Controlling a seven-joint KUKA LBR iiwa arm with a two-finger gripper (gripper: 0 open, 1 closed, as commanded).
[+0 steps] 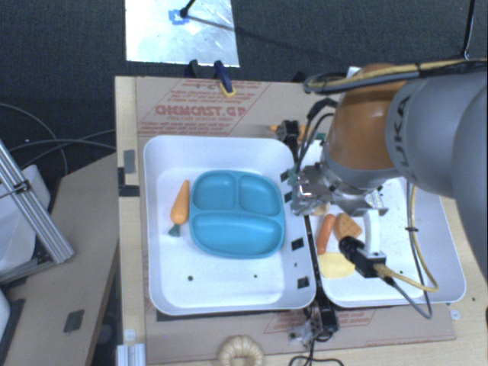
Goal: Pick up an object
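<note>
Two shallow white bins sit side by side on the bench, and the left bin [164, 280] serves as the landmark here. Inside it lie two things: one blue divided plate [235, 213] with three compartments, resting about mid-bin, and one toy carrot [180, 204] just beside the plate's left edge, orange with a green stub at its lower end. The right bin [442, 273], touching the left bin along their shared wall, holds three small things in its near-left part: one orange carrot-shaped piece [325, 233], one tan-orange piece [350, 226] just right of it, and one pale yellow piece [333, 264] below both. The single grey arm [427, 128] with its orange band [362, 124] hangs over the far-left part of the right bin, and the gripper [320, 199] sits low by the shared wall, just above the orange piece. Under both bins lies one cardboard sheet [202, 105]; beyond the left bin's far edge it carries red printing that seems to read "CHEMCAST GP", with smaller lines too fine to read. Grey letters on the arm are cut off and illegible. The left bin has open white floor along its near side and right corner; the right bin is open toward its right wall.
</note>
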